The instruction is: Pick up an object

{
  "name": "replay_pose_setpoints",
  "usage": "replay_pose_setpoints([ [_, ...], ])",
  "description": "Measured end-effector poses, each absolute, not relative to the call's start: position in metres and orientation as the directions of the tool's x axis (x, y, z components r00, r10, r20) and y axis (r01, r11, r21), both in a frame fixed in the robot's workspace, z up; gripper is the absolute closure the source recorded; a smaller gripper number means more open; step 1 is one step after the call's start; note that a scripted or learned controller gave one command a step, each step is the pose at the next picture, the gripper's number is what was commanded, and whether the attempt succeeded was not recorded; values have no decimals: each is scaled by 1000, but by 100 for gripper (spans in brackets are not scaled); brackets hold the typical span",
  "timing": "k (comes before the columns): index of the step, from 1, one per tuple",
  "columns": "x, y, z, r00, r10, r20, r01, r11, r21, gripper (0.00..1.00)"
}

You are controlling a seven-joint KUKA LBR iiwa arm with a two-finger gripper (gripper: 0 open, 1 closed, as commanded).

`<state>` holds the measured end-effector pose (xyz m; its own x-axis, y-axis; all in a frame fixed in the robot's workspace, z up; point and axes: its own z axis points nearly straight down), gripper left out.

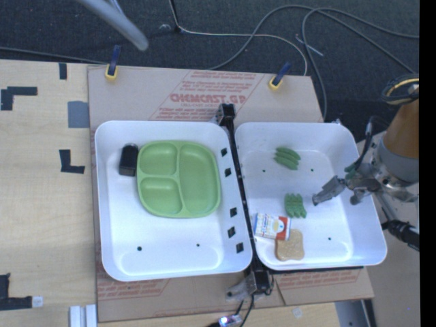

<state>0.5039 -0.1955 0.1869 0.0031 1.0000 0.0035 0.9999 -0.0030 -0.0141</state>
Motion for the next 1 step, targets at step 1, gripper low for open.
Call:
replay_pose_setpoints([
  [1,507,-195,193,-1,1000,0,1000,1,-2,0],
])
